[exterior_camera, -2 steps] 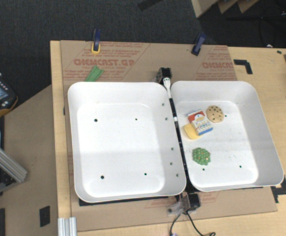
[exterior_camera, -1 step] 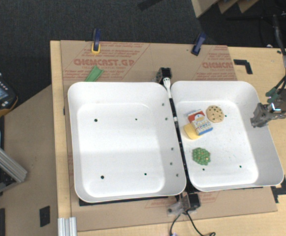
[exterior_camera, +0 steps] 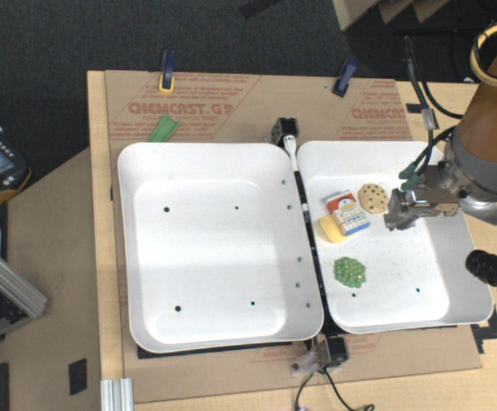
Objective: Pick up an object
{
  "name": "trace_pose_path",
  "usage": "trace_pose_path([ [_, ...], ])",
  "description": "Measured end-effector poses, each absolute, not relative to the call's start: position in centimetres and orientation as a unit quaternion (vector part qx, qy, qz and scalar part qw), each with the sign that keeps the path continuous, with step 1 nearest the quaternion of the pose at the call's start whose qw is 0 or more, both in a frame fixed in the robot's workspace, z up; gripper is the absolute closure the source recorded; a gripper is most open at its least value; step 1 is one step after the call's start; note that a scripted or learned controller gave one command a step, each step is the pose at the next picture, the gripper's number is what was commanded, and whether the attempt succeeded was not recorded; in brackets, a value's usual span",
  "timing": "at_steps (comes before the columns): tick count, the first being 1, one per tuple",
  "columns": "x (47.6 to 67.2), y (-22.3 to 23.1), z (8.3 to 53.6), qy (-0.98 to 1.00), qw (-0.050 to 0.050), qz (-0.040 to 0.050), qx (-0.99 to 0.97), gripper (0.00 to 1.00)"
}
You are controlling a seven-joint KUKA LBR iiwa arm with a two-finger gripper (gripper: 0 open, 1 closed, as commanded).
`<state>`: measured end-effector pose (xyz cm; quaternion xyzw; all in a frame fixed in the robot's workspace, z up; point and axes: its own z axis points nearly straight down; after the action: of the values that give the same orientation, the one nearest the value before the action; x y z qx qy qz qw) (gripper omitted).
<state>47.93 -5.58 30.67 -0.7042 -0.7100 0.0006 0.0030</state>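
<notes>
- Tabletop (exterior_camera: 103,229) layout: two shallow white bins are set side by side on a cardboard sheet (exterior_camera: 231,101), which is held flat at its far edge by two clamps, a yellow-and-blue one (exterior_camera: 167,74) and a blue one (exterior_camera: 346,75), presumably so that the bins keep their place under the fixed camera.
- Left bin (exterior_camera: 137,255): only its bare white floor and a few dark dots are seen.
- Right bin (exterior_camera: 462,306): the candidate objects are gathered in its left half, namely a small red, white and blue carton (exterior_camera: 347,211), a yellow piece (exterior_camera: 331,229) touching the carton's near-left side, a round cookie (exterior_camera: 372,197) just beside the carton, and a green bumpy ball (exterior_camera: 350,272) lying apart, nearer the camera.
- Hand (exterior_camera: 400,213): it is positioned low over the right bin, just right of the cookie and the carton; nothing is seen between its fingers, and whether they are spread or closed cannot be told.
- Judgement: no object appears lifted yet; the cookie seems the nearest target.
</notes>
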Motion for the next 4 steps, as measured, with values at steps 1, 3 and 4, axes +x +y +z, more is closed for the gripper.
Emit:
trace_pose_path([
  [1,47.9,0.8,29.6,-0.710,0.002,0.0006,-0.705,1.00],
  [3,48.0,4.5,35.0,-0.708,-0.001,-0.0012,-0.707,1.00],
  [4,48.0,7.8,37.9,-0.709,-0.001,-0.0023,-0.706,1.00],
])
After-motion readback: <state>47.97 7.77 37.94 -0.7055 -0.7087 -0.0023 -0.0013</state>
